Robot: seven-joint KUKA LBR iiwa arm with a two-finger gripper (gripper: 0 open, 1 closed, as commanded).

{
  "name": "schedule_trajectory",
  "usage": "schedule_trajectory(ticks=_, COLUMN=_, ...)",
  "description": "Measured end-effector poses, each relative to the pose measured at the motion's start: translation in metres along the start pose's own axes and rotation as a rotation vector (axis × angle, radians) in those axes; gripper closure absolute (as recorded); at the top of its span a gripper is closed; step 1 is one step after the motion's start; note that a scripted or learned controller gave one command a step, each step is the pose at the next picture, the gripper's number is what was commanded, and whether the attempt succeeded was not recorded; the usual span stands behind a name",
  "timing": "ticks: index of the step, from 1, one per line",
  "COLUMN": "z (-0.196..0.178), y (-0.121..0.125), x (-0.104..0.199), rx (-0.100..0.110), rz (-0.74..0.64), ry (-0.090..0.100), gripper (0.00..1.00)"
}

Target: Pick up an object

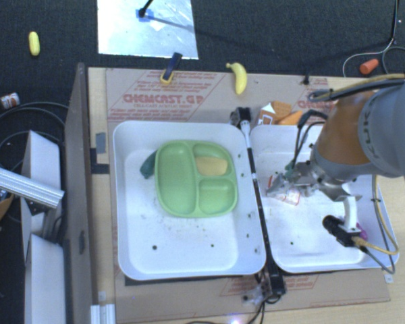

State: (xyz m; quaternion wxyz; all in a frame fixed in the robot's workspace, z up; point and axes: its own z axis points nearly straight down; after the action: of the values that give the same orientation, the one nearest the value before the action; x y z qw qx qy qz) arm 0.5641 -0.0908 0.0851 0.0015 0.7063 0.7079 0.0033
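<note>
Two bins are seen; the gripper point(288, 184) is lowered in the right bin point(310, 252) near the divider, over a small clear-wrapped object point(283, 193). Its axis cannot be told.

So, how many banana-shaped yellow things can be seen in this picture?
2. One banana lies on the cardboard behind the left bin. A second small yellow one lies on the dark floor at far left. The arm covers part of the right bin, so more may be hidden.
</note>
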Motion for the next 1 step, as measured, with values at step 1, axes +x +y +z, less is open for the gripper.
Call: schedule_trajectory(ticks=1, z=-0.0169, y=0.0043, x=-0.0047, rx=-0.016, rz=0.001, ry=-0.010, gripper=1.00)
